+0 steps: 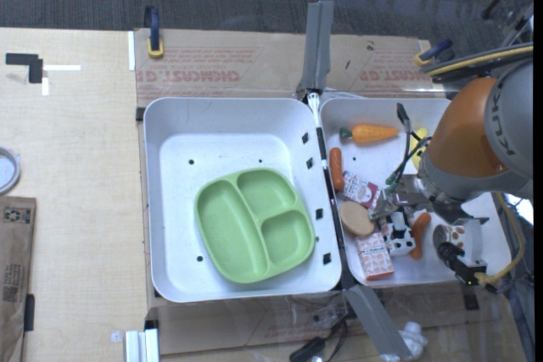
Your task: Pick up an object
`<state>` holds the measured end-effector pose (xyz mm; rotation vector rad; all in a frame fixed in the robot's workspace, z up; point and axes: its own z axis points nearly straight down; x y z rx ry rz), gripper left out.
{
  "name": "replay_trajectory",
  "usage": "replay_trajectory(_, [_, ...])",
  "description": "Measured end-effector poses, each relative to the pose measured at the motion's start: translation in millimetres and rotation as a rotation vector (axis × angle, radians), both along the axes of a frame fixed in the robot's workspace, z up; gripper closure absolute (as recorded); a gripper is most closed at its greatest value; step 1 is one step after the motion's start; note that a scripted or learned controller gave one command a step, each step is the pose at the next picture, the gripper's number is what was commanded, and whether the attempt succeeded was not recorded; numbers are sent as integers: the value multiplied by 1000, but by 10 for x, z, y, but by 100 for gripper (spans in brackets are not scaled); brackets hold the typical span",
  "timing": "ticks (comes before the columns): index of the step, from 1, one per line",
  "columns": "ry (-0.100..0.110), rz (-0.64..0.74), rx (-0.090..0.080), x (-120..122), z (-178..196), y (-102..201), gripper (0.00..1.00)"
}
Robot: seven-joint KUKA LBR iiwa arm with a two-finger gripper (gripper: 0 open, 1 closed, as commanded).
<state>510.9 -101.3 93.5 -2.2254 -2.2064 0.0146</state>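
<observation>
Left bin (161, 182): I see just the green divided plate (254, 223). Right bin (373, 108): sausage (337, 168), tan round piece (357, 219), pink carton (373, 256), carrot (373, 132) at the far side. Gripper (397, 220) is low over the near clutter, beside a cow-patterned toy (401, 240). I cannot tell its state or any hold. I judge this the grasp approach; next move calls for closing on one item, then lifting straight.
</observation>
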Motion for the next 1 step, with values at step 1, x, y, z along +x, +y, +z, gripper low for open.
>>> replay_trajectory(1, [-10, -14, 0, -17, 972, 229, 100])
